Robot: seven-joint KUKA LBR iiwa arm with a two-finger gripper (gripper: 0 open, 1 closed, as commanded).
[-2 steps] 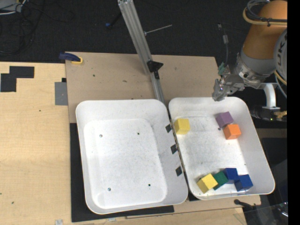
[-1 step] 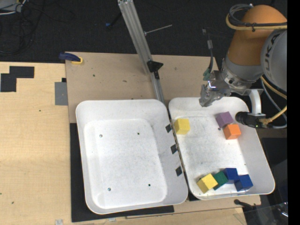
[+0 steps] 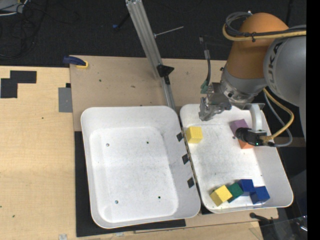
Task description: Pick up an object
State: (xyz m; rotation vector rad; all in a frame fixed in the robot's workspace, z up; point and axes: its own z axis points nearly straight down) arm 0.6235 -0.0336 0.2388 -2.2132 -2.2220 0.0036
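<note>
My gripper (image 3: 205,115) hangs over the far left corner of the right bin (image 3: 275,176), above and just right of a yellow cube (image 3: 194,134) that rests near the bin's left wall. Nothing shows between its tips. A purple block (image 3: 239,126) and an orange block (image 3: 245,144) lie by the right wall, partly hidden by a black part of the wrist. At the near end sit a yellow block (image 3: 219,195), a green block (image 3: 234,190) and two blue blocks (image 3: 246,185) (image 3: 259,195).
The left bin (image 3: 95,129) stands beside the right one, with black clips along their shared edge. A slanted aluminium bar (image 3: 149,44) rises behind the bins. A blue and yellow clamp (image 3: 76,61) sits at the bench's far left corner.
</note>
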